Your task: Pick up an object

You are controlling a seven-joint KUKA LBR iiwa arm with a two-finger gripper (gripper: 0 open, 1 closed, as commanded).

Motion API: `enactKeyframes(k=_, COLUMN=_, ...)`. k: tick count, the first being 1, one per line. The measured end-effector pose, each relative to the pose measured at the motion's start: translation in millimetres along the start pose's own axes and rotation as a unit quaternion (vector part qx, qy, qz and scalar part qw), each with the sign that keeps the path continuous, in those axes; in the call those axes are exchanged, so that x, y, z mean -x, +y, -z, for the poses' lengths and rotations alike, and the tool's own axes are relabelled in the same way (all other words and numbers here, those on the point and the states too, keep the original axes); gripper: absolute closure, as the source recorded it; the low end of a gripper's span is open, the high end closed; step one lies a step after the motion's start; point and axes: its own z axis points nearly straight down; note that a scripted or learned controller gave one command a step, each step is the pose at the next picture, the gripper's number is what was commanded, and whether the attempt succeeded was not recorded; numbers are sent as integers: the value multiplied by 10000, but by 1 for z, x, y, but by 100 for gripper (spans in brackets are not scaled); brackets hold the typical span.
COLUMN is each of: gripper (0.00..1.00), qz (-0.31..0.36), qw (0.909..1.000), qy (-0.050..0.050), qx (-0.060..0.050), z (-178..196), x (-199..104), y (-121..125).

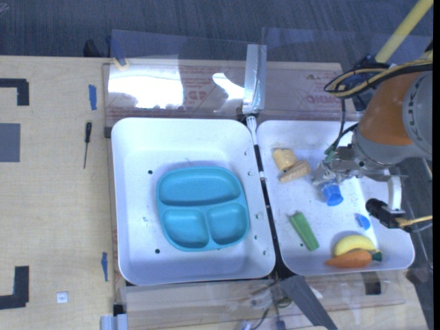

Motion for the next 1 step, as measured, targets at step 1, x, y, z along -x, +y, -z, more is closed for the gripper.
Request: enactKeyframes(k=1, gripper=100, qz=-495, qw=9988, qy=18, qx=-3, z=189, x=-87, y=0)
